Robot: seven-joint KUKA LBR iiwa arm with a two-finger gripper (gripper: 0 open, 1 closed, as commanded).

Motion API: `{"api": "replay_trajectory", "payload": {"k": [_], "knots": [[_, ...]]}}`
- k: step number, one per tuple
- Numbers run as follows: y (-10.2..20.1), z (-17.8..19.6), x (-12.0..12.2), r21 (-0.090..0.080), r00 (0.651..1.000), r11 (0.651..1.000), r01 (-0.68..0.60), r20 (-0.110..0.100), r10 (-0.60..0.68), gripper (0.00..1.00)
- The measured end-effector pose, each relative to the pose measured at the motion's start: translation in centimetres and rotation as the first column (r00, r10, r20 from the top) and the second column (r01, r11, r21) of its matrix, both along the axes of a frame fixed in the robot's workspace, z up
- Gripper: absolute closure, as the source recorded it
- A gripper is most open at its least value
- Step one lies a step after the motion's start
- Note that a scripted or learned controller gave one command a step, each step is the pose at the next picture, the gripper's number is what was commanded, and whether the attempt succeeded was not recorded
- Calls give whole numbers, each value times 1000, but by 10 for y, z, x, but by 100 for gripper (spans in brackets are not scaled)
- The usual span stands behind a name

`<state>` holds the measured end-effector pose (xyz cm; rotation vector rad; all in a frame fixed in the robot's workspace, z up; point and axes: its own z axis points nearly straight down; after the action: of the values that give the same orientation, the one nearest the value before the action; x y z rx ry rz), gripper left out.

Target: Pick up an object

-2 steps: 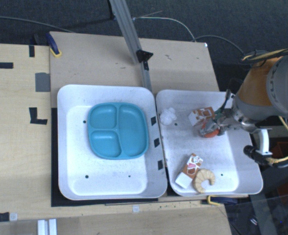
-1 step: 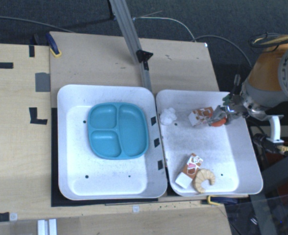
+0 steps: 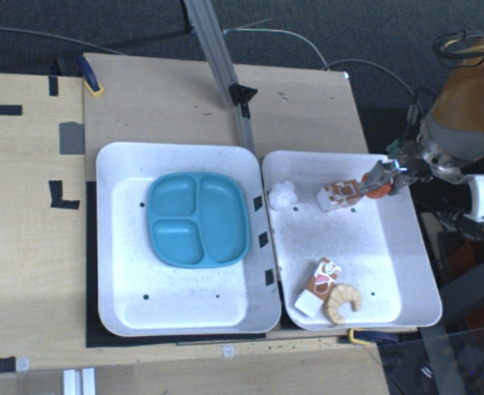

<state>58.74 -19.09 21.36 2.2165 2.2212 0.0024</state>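
Observation:
The right bin point(image 3: 407, 245) holds several small objects. A brown and white carton point(image 3: 338, 195) lies near its far edge, with a small red-orange object point(image 3: 378, 191) just to its right. My gripper point(image 3: 385, 174) hangs over the bin's far right corner, right above that red-orange object and close to or touching it. A white crumpled item point(image 3: 283, 194) lies at the bin's far left. At the near side, a second small carton point(image 3: 319, 283) lies beside a croissant point(image 3: 343, 299).
The left bin point(image 3: 118, 245) holds a blue divided plate point(image 3: 199, 220). A grey metal bar point(image 3: 213, 39) slants down to the gap between the bins. The arm point(image 3: 460, 113) stands off the bench's right edge, with cables behind it.

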Motion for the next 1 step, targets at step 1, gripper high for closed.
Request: {"api": "replay_trajectory", "payload": {"k": [1], "knots": [[0,53,1,0,1000,1000,0,1,0,100]]}}
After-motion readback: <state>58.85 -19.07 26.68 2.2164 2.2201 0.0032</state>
